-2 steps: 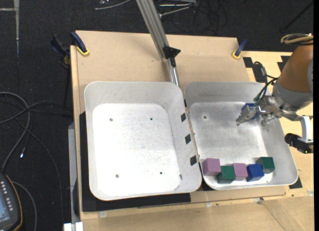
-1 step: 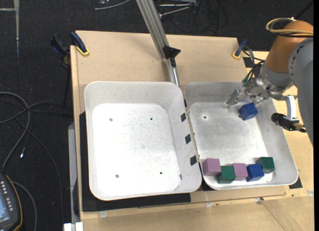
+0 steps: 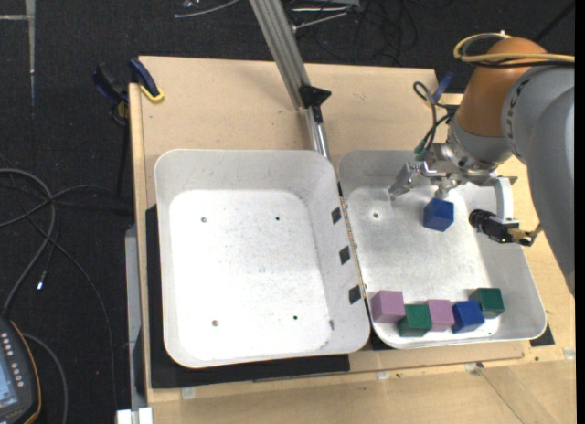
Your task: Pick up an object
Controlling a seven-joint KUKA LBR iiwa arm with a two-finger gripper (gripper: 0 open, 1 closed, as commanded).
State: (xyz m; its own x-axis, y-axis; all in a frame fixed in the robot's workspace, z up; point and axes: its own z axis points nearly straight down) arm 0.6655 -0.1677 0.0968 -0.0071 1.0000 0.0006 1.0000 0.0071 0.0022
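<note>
My gripper [image 3: 441, 197] hangs over the upper middle of the right bin [image 3: 512, 276], under the arm's orange band. A blue cube [image 3: 439, 215] sits tilted right at its fingertips, and the dark fingers reach down onto its top sides, shut on it. Along the right bin's front wall lies a row of cubes: purple [image 3: 388, 304], green [image 3: 417, 319], pink-purple [image 3: 441, 313], blue [image 3: 467, 315] and green [image 3: 490, 301].
The left bin [image 3: 174, 230] lies beside the right one, with black clips along the shared wall [image 3: 345, 253]. A slanted metal pole [image 3: 279, 38] ends at the bins' back edge. A black fitting [image 3: 494, 226] juts from the arm near the right bin's right wall.
</note>
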